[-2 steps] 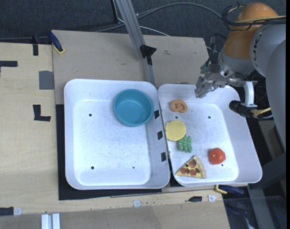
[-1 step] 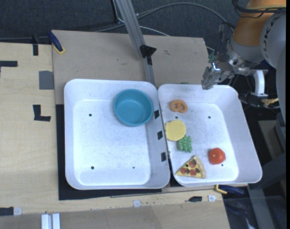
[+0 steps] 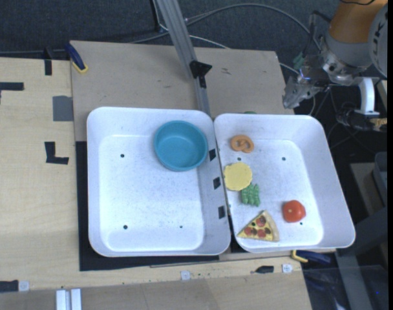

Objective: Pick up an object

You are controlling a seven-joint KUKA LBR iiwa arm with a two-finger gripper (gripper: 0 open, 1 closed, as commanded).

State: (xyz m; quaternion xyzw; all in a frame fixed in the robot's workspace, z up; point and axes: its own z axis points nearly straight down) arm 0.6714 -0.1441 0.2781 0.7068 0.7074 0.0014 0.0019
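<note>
Nearest lies the pizza slice (image 3: 258, 227) in the right bin (image 3: 313, 134), with tomato (image 3: 294, 210) beside it, while my gripper (image 3: 295, 95) hangs beyond the far right corner, fingers perhaps together, I cannot tell.

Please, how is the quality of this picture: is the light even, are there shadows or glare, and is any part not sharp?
Camera view: the light is soft and even, without hard glare on the white bins; the blue bowl casts only a faint shadow; the toy food, such as the pizza slice and the tomato, looks slightly soft; the claw near the upper right is blurred and dim.
</note>
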